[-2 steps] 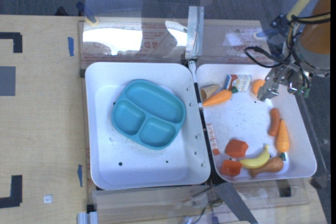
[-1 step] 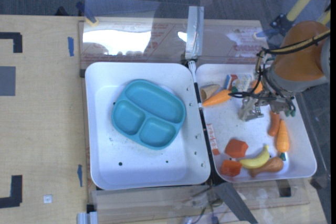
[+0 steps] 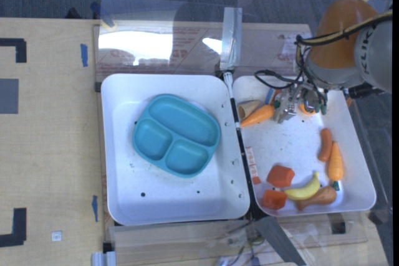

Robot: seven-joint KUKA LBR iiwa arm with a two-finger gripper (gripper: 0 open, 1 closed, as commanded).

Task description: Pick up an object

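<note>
My gripper point(image 3: 288, 109) is low over the far part of the right bin point(image 3: 358, 152). Its tip is right beside the thick end of an orange carrot point(image 3: 257, 115) that lies slantwise near the bin's far left corner. A tan wedge-shaped piece point(image 3: 247, 108) sits just behind the carrot. A small orange object point(image 3: 307, 108) shows on the other side of the gripper, partly hidden by it. Nothing can be seen held.
Two more carrots point(image 3: 325, 143) point(image 3: 335, 162) lie along the right bin's right wall. A red block point(image 3: 280, 175), a banana point(image 3: 303, 190), a red-orange piece point(image 3: 273, 199) and a brown piece point(image 3: 323, 196) crowd its near edge. The left bin point(image 3: 118, 134) holds a blue divided plate point(image 3: 176, 134).
</note>
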